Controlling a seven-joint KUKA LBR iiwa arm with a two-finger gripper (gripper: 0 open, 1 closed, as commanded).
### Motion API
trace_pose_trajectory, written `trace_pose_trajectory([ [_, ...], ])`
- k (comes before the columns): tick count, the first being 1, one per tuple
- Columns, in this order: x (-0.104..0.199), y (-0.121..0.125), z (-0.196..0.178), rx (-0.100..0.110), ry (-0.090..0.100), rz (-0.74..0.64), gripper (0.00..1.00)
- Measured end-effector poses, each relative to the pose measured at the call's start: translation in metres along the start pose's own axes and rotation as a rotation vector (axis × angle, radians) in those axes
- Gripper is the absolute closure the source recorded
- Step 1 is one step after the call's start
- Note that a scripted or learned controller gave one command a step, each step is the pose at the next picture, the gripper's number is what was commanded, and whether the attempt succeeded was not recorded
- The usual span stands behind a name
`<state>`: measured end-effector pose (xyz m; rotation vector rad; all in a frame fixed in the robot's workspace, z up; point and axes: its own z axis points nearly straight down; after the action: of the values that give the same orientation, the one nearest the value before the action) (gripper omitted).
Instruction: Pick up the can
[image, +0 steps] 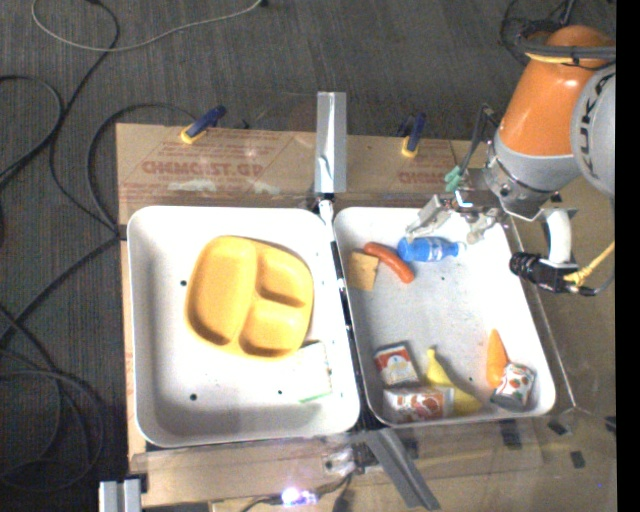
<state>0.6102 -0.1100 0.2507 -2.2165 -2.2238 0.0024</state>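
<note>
Right bin (530, 330): can (414, 404) partly hidden.

Left white plastic bin (150, 300): yellow divided plastic tray (250, 295). Right white plastic bin (455, 300): blue plastic bottle (430, 249) at rear, orange toy sausage (388, 261) left of it; red-and-white tin can (414, 403) at front.

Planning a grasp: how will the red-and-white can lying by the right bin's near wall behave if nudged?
The can lies on its side, so it would probably roll if pushed across its axis. The banana beside it and the bin wall may check that. It looks rigid and smooth, so perhaps slippery.
</note>
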Motion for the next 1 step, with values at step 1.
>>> trace_pose_trajectory([
  [1, -0.0193, -0.0596, 0.0706, 0.001, 0.001, -0.101, 0.00],
])
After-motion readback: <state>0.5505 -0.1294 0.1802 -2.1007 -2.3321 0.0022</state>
